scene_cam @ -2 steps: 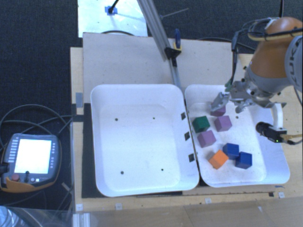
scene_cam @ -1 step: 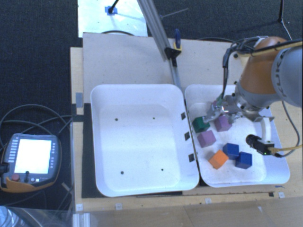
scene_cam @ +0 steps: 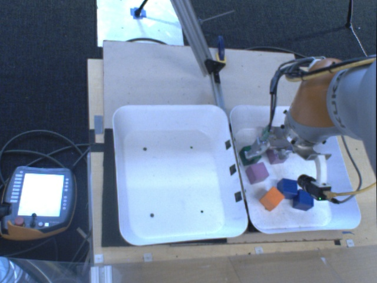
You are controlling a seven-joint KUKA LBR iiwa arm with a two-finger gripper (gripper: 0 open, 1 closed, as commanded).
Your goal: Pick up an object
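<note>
The arm reaches in from the right over the right bin (scene_cam: 347, 220), its jaws (scene_cam: 257, 152) low near that bin's left wall. Whether they are open or closed I cannot tell. Just below them lies a purple block (scene_cam: 257, 173); an orange block (scene_cam: 271, 198) and two blue blocks (scene_cam: 288, 187) sit nearer. The left bin (scene_cam: 126, 122) stands beside it on the tabletop (scene_cam: 153, 69).
</note>
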